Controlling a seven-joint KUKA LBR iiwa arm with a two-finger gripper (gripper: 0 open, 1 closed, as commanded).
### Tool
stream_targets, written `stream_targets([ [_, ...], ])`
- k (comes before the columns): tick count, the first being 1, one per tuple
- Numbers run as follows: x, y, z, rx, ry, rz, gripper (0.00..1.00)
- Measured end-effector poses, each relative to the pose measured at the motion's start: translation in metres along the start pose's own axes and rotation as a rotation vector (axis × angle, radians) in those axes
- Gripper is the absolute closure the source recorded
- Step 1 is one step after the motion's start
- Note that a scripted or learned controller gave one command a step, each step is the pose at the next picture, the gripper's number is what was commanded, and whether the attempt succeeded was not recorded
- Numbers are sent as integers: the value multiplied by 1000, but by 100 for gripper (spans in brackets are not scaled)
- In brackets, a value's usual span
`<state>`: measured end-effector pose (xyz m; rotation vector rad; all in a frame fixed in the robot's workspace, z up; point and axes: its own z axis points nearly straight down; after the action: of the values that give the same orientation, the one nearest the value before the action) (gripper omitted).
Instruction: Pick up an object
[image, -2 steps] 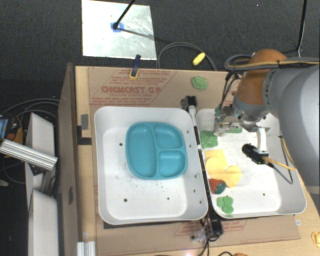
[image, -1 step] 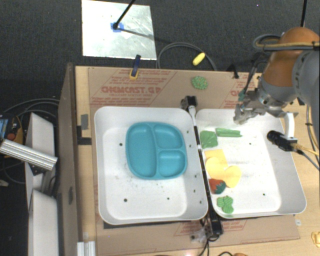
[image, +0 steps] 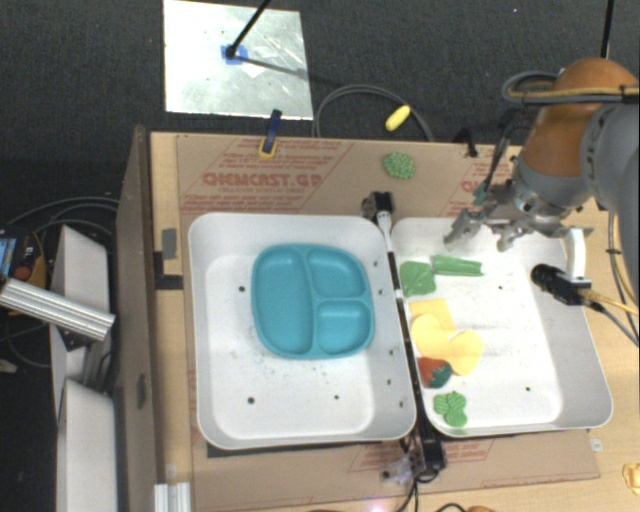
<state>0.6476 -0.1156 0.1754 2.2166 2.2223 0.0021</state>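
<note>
I read the likeliest target as the flat green bean-shaped plastic piece lying near the far edge of the right white bin, just beside a lighter green leaf-shaped piece against the bin's left wall. Further toward the near edge along that wall sit two yellow rounded plastic pieces, a small red piece touching them, and a green bumpy piece near the near-left corner. The two-finger gripper hangs over the bin's far edge, beyond the bean piece, and I judge it to hold nothing; I cannot tell how it is set. My worry is that these items are thin and crowded: a descent could scrape a flat piece aside, strike the rim, or nip two at once. The left white bin holds a blue divided plastic plate, well apart.
</note>
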Motion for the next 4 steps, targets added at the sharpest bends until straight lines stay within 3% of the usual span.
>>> stream_targets([
  [1,-7,-27,92,9,2,3,0],
  [2,-54,24,49,-8,-3,2,0],
  [3,24,3,85,4,4,-6,0],
  [4,-11,-13,90,1,0,3,0],
])
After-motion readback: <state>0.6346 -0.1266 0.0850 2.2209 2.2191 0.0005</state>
